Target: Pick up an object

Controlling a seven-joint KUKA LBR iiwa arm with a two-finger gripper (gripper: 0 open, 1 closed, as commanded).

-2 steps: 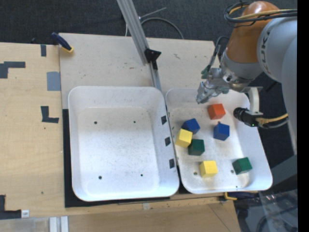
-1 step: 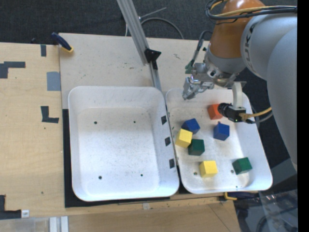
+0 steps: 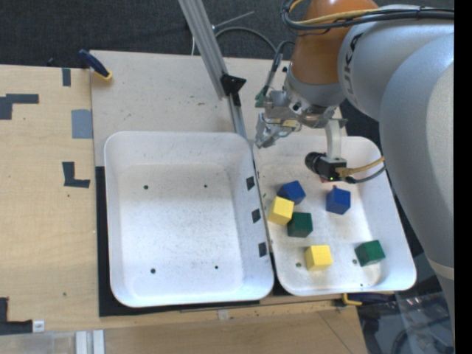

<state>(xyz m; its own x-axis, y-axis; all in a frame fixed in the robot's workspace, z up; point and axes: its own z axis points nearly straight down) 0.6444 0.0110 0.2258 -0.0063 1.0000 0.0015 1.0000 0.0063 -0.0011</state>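
six small blocks are being carried by the right bin (image 3: 335,282), which is being pressed rim to rim against the left bin (image 3: 184,220) on the counter (image 3: 44,220). nearest the camera, the near yellow block (image 3: 318,257) and the bright green block (image 3: 369,252) are being seen apart from each other, close to the bin's front wall. a little further back, the dark green block (image 3: 299,225) is being shown against a corner of the far yellow block (image 3: 281,210), which is lying close to the wall shared with the left bin. just behind that pair, the left blue block (image 3: 292,191) is being seen next to the far yellow block, while the right blue block (image 3: 338,200) is being kept on its own nearer the middle of the bin. all six are being left flat on the bin floor, well apart from the gripper (image 3: 264,136). the gripper is being held further back still, over the far left corner of the right bin, close to the shared rim; whether it is open or closed cannot be told from this angle. behind it, the grey arm (image 3: 398,65) with its orange band (image 3: 332,9) is being brought in from the right. furthest back, a slanted metal rail (image 3: 210,43) is being seen crossing the counter.
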